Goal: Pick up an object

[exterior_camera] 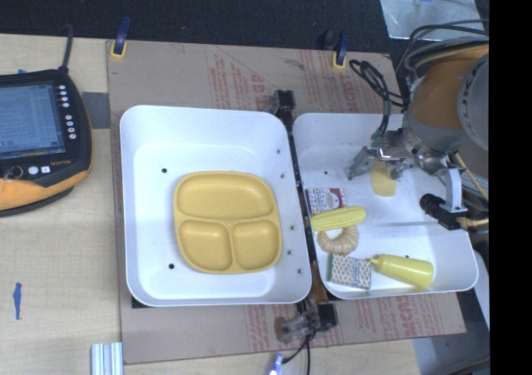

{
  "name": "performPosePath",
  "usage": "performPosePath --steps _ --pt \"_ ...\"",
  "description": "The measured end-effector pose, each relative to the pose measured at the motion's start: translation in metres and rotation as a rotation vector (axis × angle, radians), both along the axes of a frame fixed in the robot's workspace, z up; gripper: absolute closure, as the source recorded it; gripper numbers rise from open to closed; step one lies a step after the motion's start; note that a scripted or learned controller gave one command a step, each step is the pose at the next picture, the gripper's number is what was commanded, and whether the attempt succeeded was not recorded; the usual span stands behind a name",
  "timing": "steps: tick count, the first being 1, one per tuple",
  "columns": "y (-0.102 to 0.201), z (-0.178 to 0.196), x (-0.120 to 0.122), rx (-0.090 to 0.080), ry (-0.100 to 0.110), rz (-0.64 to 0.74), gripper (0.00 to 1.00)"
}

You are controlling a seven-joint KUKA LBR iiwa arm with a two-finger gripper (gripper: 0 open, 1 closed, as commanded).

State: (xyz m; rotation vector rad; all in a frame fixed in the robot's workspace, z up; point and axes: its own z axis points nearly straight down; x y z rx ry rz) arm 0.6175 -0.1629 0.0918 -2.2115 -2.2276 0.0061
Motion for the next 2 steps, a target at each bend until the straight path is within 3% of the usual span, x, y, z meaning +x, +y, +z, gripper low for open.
performPosePath --steps 1,2 --pt "-0.043 0.079 0.023 0.000 -0.004 -0.005 0.00" --pt "-0.034 0.019 0.017 0.000 0.000 -0.002 0.00"
